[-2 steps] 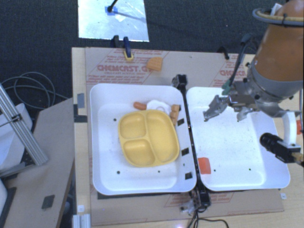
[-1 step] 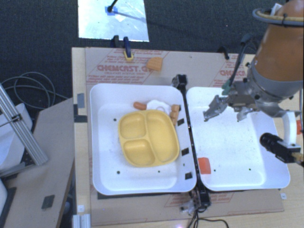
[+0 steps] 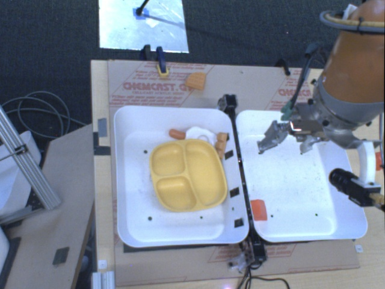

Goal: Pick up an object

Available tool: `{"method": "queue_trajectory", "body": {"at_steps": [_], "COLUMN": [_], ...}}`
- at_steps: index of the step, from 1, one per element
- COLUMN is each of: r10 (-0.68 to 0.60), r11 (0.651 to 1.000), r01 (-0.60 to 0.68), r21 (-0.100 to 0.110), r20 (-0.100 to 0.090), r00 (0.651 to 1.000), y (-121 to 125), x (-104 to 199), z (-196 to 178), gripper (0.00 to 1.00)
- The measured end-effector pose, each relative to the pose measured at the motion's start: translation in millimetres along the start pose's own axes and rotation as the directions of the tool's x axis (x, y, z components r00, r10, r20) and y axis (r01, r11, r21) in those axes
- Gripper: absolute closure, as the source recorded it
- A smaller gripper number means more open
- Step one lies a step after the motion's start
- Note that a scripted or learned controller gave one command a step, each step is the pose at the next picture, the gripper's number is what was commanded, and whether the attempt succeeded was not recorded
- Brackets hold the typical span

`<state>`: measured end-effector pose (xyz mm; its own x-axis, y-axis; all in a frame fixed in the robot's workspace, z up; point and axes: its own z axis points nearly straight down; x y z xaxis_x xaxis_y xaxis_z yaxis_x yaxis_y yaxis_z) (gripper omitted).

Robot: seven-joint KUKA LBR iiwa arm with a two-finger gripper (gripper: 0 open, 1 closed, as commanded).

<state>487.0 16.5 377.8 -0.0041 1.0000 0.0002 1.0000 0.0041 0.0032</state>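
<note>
pincer (image 3: 287, 138): spread, nothing held | over right bin (image 3: 313, 221) | orange block (image 3: 258, 209): below-left, well apart

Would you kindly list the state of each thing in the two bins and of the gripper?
Yellow tray: lying flat, upright, in the left bin.
Sausage: lying flat beside the tray.
White piece: partly under the tray's far edge.
Orange block: resting in the right bin.
Gripper: raised over the right bin, holding nothing.
</note>
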Motion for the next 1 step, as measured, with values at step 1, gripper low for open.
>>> {"method": "queue_trajectory", "body": {"at_steps": [1], "r10": [0.000], "r11": [1.000], "r01": [0.000], "r21": [0.000], "r20": [0.000], "r00": [1.000], "y": [0.0], "x": [0.0], "z": [0.0], "gripper": [0.00]}}
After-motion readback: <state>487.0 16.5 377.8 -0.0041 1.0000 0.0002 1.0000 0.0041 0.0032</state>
